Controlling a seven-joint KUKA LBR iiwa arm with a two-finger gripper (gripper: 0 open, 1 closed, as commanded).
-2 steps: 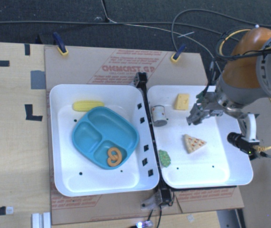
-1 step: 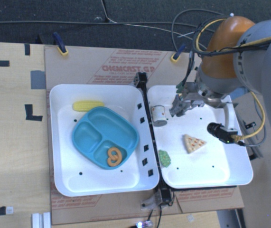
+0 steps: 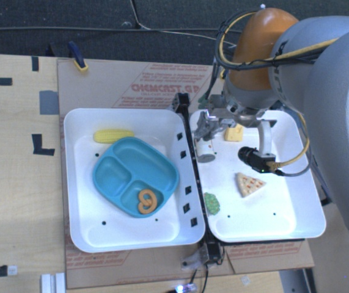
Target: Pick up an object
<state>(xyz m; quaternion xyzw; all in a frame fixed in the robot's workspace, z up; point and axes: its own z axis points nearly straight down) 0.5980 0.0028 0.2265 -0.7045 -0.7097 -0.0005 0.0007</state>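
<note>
My gripper [image 3: 207,140] hangs over the far left part of the right bin [image 3: 284,221], close to the divider between the bins. A yellow cheese block [image 3: 234,133] lies just right of the gripper. A pizza slice [image 3: 249,184] rests in the middle of the right bin. A green broccoli piece [image 3: 211,202] sits at the bin's near left side. In the left bin [image 3: 82,163] lie a blue divided plate [image 3: 134,174] carrying a pretzel [image 3: 146,201], and a yellow corn cob [image 3: 113,136] behind the plate.
The grey arm with its orange band [image 3: 263,32] reaches in from the right and covers the right bin's far edge. A black cable connector [image 3: 255,159] hangs over the bin's middle. Clips [image 3: 183,105] line the divider. Brown cardboard [image 3: 131,84] lies under the bins.
</note>
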